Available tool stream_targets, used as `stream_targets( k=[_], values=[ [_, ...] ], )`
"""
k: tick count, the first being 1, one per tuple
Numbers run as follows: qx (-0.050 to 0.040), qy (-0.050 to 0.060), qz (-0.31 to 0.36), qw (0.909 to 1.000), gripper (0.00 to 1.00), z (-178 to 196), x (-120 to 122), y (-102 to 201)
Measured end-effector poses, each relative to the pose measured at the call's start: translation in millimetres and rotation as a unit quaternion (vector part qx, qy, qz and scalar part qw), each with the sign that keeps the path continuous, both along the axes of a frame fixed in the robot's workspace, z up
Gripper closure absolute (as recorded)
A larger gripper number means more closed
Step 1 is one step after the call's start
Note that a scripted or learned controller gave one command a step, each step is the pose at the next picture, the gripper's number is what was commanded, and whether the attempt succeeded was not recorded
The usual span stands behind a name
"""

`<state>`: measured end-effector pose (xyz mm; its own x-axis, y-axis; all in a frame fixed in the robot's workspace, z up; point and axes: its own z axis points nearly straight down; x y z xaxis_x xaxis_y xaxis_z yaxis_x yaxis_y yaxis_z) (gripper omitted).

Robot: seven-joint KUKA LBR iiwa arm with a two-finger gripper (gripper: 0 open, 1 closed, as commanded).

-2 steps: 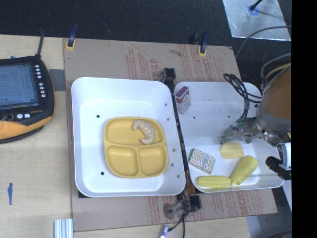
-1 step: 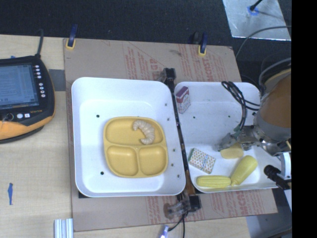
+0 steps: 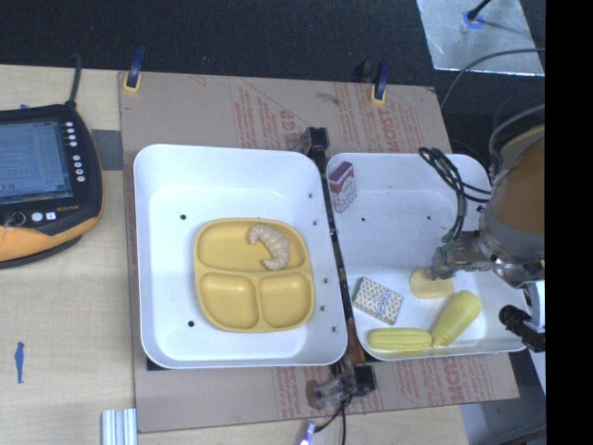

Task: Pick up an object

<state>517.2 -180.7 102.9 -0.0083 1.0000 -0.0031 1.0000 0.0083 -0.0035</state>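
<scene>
In the right bin (image 3: 408, 179), along its near edge, lie two corn cobs (image 3: 400, 340) and a patterned packet (image 3: 378, 299). The pincer (image 3: 443, 265) touches a pale yellow piece (image 3: 430, 285); its opening I cannot tell. A small carton (image 3: 342, 184) stands at the far left corner.

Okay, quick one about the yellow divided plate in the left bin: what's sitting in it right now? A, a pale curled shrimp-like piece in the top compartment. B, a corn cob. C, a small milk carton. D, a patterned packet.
A: the pale curled piece lies in the top compartment of the yellow divided plate, while the corn cob, carton and patterned packet are all in the right bin.
</scene>
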Motion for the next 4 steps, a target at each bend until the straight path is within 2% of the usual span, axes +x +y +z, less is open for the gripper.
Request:
stream_targets(
  k=[1,2,3,4],
  values=[
    [0.0023,-0.001,-0.002,1.0000,1.00,36.7,103.4,82.8],
    [0.0019,-0.001,-0.002,1.0000,0.00,36.5,103.0,81.9],
    [0.0015,0.001,-0.001,1.0000,0.00,-6.9,112.2,88.3],
    [0.0017,-0.001,-0.001,1.0000,0.00,-10.8,126.5,82.1]
  ],
)
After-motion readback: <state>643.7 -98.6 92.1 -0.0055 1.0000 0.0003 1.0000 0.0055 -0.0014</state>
